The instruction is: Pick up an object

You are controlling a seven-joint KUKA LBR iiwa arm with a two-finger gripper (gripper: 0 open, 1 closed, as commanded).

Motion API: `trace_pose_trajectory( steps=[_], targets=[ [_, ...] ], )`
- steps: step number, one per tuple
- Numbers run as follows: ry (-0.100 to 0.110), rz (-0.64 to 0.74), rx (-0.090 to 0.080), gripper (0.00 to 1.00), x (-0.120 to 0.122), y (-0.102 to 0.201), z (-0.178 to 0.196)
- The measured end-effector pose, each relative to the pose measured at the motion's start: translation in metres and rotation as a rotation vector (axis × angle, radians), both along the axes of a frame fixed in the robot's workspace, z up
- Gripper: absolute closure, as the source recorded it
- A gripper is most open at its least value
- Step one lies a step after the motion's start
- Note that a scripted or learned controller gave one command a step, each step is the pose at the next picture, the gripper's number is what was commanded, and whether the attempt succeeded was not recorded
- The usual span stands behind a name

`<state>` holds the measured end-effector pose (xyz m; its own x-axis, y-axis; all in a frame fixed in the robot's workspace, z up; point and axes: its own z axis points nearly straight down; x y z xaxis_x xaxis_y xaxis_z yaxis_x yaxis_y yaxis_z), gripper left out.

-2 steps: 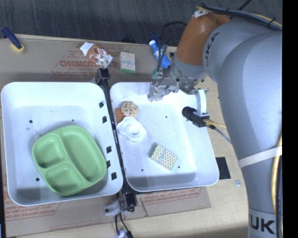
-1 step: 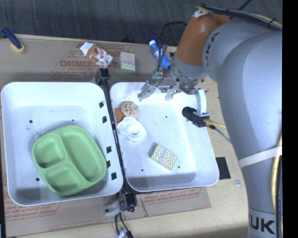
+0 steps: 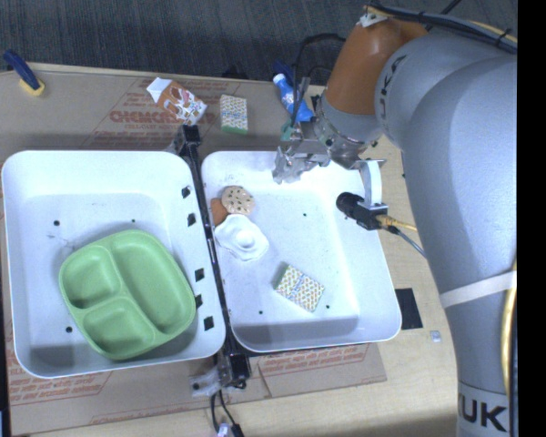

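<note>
two white bins sit side by side on your worktop [image 3: 419, 362]. your fingers [image 3: 289, 165] hang over the far rim of the right bin [image 3: 378, 312], metal tips pointing down; they look slightly apart with nothing between them, though the glare makes that hard to tell. on that bin's floor lie a cookie [image 3: 237, 198], a white cup [image 3: 243, 239] and a patterned packet [image 3: 299, 288]. a green divided plate [image 3: 125, 291] fills the left bin [image 3: 23, 180].
</note>
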<state>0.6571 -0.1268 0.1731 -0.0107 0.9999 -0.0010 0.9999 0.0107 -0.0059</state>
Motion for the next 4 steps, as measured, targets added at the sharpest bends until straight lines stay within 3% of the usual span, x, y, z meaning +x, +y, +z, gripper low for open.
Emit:
trace_pose_trajectory(
  steps=[1, 2, 3, 4],
  targets=[
    [0.0, 0.0, 0.0, 0.0, 0.0, 0.0, 0.0],
    [0.0, 0.002, 0.0, 1.0, 0.0, 0.0, 0.01],
    [0.0, 0.002, 0.0, 0.0, 0.0, 0.0, 0.01],
    [0.0, 0.003, 0.001, 1.0, 0.001, 0.001, 0.021]
  ],
)
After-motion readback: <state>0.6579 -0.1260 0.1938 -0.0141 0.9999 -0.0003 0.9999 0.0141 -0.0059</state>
